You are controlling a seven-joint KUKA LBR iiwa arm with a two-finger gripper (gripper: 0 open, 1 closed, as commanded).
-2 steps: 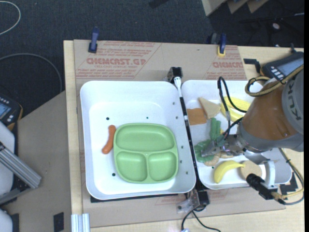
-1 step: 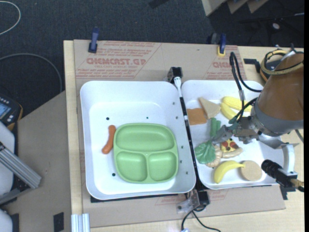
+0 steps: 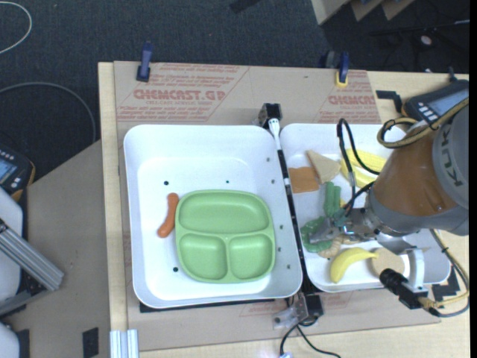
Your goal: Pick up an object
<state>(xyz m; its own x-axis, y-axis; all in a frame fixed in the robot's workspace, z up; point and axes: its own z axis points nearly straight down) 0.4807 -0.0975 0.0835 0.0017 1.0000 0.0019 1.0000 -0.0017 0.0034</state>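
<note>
My gripper point(image 3: 322, 234) is down in the right bin point(image 3: 298, 136), near that bin's left wall. It sits right against a green toy point(image 3: 330, 198) that runs from the bin's middle down to the gripper's tip. A yellow banana point(image 3: 349, 262) lies just below the gripper. A brown square slice point(image 3: 302, 179) and a tan wedge point(image 3: 323, 165) lie above it. Another yellow piece point(image 3: 361, 164) lies at the back, partly under the arm point(image 3: 417, 185).
The left bin point(image 3: 145, 162) holds a green divided plate point(image 3: 223, 234) and an orange sausage-shaped toy point(image 3: 168, 215) to its left. A black cable loops over the right bin by the arm. Clamps hold the board at the back edge.
</note>
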